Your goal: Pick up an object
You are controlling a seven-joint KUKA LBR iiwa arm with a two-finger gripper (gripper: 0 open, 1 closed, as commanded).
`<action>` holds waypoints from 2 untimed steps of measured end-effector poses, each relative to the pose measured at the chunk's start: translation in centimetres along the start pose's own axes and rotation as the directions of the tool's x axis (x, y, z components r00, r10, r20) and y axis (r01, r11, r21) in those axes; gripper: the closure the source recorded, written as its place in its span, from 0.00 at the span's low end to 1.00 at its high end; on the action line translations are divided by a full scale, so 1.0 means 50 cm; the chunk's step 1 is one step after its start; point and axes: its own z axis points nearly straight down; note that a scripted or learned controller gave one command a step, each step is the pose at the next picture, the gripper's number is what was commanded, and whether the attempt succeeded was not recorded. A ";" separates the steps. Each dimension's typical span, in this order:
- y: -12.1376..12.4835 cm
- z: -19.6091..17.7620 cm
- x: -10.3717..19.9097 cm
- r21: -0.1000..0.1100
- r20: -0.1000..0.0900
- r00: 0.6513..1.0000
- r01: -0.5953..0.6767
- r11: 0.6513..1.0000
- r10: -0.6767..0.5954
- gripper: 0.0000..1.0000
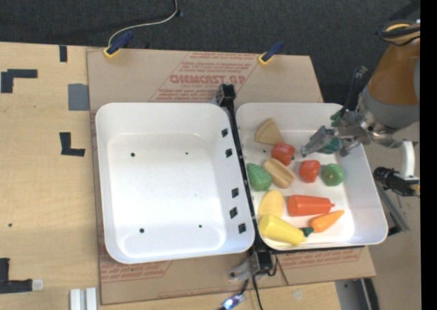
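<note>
Cardboard [205,76] printed "CHEMCAST GP"

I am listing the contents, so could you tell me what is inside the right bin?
The right bin holds toy food, including two carrots, a corn cob and a tomato. The gripper covers part of its floor.

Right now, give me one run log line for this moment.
gripper: above right bin, far side | held: nothing seen | toy food in right bin | left bin

Toy foods [293,186] in right bin [365,233], beside left bin [109,186]
</note>
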 end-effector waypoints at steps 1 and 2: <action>0.007 0.165 0.065 -0.015 0.005 1.000 -0.001 1.000 0.001 0.00; 0.006 0.149 0.066 -0.013 0.006 1.000 0.000 1.000 0.000 1.00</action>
